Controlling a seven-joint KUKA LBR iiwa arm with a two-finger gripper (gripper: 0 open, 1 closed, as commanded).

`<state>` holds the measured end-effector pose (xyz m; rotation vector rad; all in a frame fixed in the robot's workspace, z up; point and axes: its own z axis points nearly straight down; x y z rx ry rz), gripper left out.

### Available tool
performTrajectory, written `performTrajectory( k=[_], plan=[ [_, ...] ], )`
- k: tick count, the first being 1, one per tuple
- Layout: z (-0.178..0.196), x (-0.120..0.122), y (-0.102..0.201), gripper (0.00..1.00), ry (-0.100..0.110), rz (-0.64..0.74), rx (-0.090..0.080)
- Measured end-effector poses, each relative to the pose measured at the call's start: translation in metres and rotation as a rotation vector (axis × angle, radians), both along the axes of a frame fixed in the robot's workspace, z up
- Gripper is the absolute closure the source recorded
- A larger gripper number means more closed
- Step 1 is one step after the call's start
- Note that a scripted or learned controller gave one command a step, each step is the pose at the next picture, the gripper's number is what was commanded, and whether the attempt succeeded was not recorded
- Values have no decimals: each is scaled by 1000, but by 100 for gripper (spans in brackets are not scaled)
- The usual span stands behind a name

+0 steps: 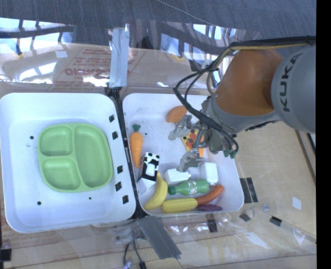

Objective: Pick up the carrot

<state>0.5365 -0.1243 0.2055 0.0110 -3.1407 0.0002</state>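
The carrot (136,147) is orange with a green top and lies lengthwise along the left wall of the right bin (154,102), its top pointing to the far side. My gripper (180,148) hovers over the middle of that bin, to the right of the carrot and apart from it. Its two fingers (180,130) point left and stand open, with bare bin floor between the tips. A small orange and yellow item (193,139) lies partly hidden under the gripper's body.
The left bin (8,150) holds a green divided plate (76,157). Around the gripper lie an orange oval piece (177,114), a black-and-white block (149,166), a banana (157,192), a green bottle (191,187), white blocks (210,171) and a red sausage-like item (211,194).
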Motion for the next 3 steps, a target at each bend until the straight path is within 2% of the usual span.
performTrajectory(
  k=[1,2,3],
  plan=[
    [-101,33,-63,0,-10,-10,-2],
    [-91,34,-61,100,-10,-1,-2],
    [-51,34,-35,100,-4,-221,-1]
  ],
)
